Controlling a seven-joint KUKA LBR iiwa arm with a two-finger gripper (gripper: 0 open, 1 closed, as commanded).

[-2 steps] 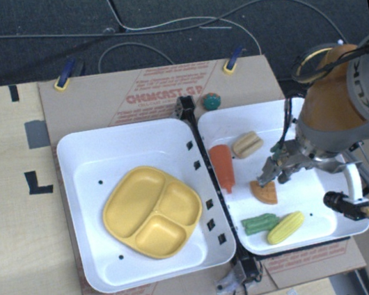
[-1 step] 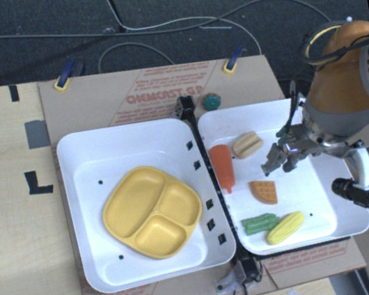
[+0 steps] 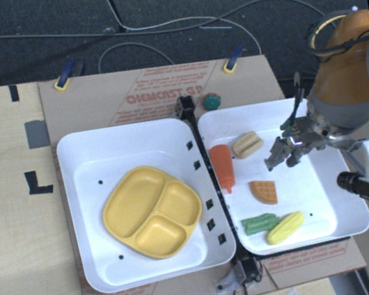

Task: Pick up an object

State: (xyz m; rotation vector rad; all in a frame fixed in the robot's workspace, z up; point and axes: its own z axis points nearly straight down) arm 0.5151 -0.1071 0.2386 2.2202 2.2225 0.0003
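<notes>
White right bin (image 3: 338,218) holds 5 toy foods beneath gripper (image 3: 281,156).

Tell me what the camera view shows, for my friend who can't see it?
A robot's claw hangs over the right bin, above toy foods: a bread roll, orange bottle, waffle piece, green pepper and corn cob. The left bin holds a yellow divided plate.

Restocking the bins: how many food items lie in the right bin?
5: orange bottle at left wall, bread roll beside it, waffle piece mid-bin, green pepper and corn at front.
</notes>
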